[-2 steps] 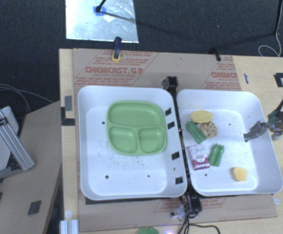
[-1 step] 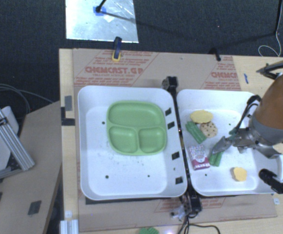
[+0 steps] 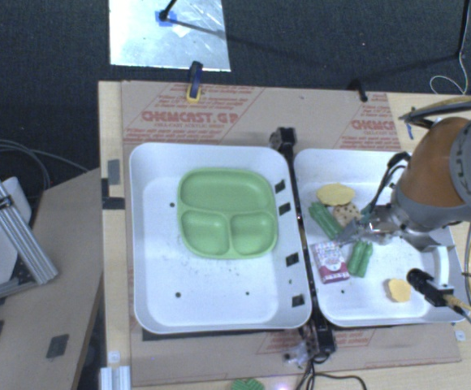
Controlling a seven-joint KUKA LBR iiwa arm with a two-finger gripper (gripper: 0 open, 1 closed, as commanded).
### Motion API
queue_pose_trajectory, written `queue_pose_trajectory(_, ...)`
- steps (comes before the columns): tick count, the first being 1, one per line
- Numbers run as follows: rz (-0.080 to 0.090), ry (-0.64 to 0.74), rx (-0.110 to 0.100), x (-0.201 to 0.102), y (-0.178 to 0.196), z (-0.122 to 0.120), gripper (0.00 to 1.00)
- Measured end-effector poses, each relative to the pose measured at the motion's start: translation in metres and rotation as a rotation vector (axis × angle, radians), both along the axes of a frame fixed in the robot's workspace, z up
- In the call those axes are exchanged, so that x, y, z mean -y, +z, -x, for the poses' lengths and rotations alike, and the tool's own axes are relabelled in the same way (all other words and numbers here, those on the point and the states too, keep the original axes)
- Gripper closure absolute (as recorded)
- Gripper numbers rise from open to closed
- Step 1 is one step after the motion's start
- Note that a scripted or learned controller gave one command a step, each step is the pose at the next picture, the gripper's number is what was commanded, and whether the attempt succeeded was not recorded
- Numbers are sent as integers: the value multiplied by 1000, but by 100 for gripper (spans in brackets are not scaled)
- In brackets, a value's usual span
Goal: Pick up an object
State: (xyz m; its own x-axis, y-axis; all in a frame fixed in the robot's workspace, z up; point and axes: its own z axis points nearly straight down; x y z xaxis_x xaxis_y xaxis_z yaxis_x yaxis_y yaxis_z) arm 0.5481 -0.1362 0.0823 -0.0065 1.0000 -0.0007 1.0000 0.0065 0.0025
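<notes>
Pincer (image 3: pixel 351 232) state unclear, over right bin (image 3: pixel 382 311); left bin (image 3: pixel 150 218) holds green tray (image 3: pixel 226 213).

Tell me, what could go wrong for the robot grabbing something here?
1. The gripper sits where a green ridged block, a speckled tan cookie-like piece and a green cylinder crowd together, so it may nudge or grab the wrong one.
2. The flat pink-and-white packet lies low on the right white bin, so it may be hard to lift.
</notes>
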Motion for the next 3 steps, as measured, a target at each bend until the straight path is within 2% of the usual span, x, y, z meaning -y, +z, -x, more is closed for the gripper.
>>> queue_pose_trajectory(1, -1, -6, -3, 0, 2, 11, 0)
queue_pose_trajectory(2, -1, -6, -1, 0, 12, 10, 100)
queue_pose_trajectory(3, 0, 5, 14, -47, 105, -64, 100)
